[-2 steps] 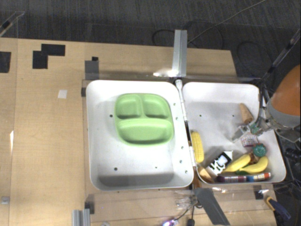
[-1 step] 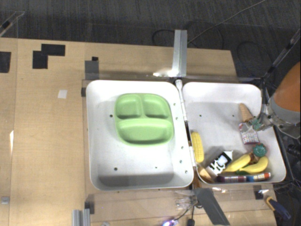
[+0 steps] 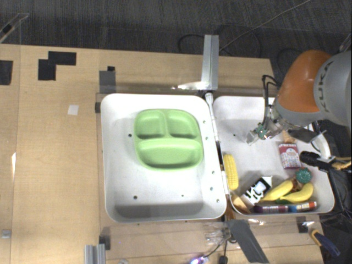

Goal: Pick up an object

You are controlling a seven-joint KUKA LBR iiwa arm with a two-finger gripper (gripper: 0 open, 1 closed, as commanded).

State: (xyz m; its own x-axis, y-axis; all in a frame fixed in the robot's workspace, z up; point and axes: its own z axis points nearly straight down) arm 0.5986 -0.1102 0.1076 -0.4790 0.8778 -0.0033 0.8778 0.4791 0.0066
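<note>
Grey arm [image 3: 330, 89] reaching leftward, end effector [image 3: 262, 132] low

**Camera placement: single fixed overhead view**

One camera, mounted above the light wooden bench [image 3: 49, 147], looking down at a slant. Frame takes in both shallow white plastic bins [image 3: 118, 202], side by side, with dark carpeted floor [image 3: 110, 10] along the top. Grey arm with orange band [image 3: 308, 87] enters from the right edge.

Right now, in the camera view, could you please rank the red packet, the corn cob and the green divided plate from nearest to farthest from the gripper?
1. Red packet: right bin, just right of and below the gripper.
2. Corn cob: right bin's left wall.
3. Green divided plate: left bin.
</note>
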